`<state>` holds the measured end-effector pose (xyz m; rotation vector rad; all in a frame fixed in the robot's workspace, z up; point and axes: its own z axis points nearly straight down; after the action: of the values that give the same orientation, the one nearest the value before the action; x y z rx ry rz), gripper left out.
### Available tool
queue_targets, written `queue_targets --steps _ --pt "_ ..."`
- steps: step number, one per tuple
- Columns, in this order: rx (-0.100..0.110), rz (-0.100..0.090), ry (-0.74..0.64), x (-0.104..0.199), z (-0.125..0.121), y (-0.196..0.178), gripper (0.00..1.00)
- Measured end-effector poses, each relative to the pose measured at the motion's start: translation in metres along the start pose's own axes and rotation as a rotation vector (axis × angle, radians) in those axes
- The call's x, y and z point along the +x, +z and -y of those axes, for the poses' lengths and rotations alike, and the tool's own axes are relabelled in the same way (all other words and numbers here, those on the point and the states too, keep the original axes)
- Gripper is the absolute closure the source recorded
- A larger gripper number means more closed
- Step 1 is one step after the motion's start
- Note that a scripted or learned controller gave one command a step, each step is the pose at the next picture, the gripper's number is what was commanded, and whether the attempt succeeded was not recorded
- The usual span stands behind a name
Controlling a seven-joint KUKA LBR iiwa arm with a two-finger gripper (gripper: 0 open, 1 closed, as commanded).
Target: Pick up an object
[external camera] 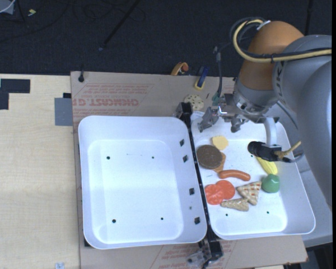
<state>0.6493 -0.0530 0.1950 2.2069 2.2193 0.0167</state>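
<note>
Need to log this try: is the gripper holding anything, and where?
Nothing is held. The gripper hangs over the right bin's far edge, short of the yellow piece.

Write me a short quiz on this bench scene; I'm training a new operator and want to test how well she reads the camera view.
1. True or false: all the toy food lies in the right bin.
2. Which item lies nearest the brown patty? A) green pepper B) yellow cheese piece C) cracker
3. Fill in: the end effector sits above the right bin's ____ edge.

Key: 1 true; 2 B; 3 far. The left bin holds no food, and the cheese lies just beyond the patty, near the red sausage and red slice.
</note>
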Motion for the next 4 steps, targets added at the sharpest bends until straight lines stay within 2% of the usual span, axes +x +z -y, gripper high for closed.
queue_targets --steps 1,2,3,4 --pt "0.011 -0.004 -0.001 0.062 0.044 -0.080 0.00" --pt "0.021 0.000 0.000 0.058 0.045 -0.084 1.00" --pt "0.005 0.000 0.002 0.045 0.014 -0.192 1.00" --pt "0.011 0.004 0.011 -0.032 0.001 -0.249 1.00"
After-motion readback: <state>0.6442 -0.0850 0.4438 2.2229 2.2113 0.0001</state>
